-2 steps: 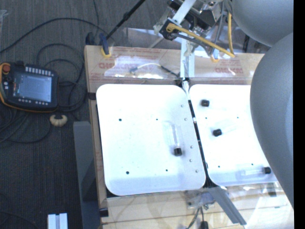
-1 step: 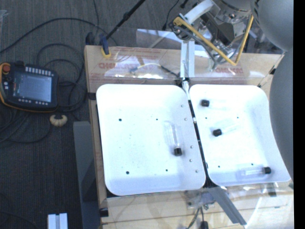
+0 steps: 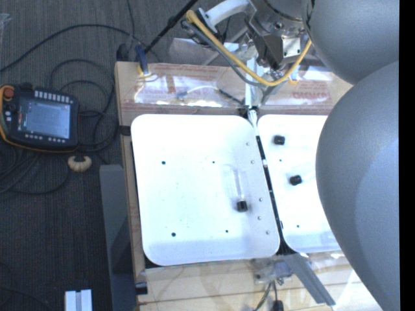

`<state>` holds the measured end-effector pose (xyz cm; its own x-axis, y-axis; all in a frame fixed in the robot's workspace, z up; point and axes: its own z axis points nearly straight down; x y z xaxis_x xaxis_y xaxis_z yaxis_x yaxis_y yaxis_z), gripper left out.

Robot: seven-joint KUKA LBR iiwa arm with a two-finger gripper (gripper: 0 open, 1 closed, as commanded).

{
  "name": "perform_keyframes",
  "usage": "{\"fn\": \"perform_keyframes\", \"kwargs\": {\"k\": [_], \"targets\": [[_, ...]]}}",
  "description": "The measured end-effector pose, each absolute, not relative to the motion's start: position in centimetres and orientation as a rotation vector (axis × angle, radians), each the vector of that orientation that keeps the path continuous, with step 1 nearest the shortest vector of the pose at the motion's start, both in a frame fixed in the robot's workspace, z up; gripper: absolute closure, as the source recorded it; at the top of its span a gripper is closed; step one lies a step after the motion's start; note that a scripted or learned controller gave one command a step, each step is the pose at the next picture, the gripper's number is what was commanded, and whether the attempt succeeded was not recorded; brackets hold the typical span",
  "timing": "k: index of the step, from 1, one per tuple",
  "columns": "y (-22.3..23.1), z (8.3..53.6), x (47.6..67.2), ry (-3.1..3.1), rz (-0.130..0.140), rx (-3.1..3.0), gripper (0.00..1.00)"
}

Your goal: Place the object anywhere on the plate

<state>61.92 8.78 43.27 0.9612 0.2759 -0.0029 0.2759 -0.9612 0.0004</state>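
A clear, slim tube [image 3: 234,181] with a black cap [image 3: 241,205] lies in the left white bin [image 3: 181,193], near that bin's right wall, cap toward the front. My gripper [image 3: 268,49] hangs high over the back of the bench, above the seam between the two bins and well behind the tube. It is wrapped in yellow cable, and nothing shows beneath it. The grey arm covers much of the right white bin [image 3: 305,154].
Two small black pieces [image 3: 279,139] [image 3: 295,180] lie in the right bin. A taped strip [image 3: 188,89] runs along the bench's back edge. A teach pendant [image 3: 40,118] and cables lie on the floor to the left.
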Motion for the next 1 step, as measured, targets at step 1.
{"fn": "perform_keyframes", "kwargs": {"k": [1], "targets": [[2.42,39.5,58.65,0.314,-0.007,3.125,0.0]]}}
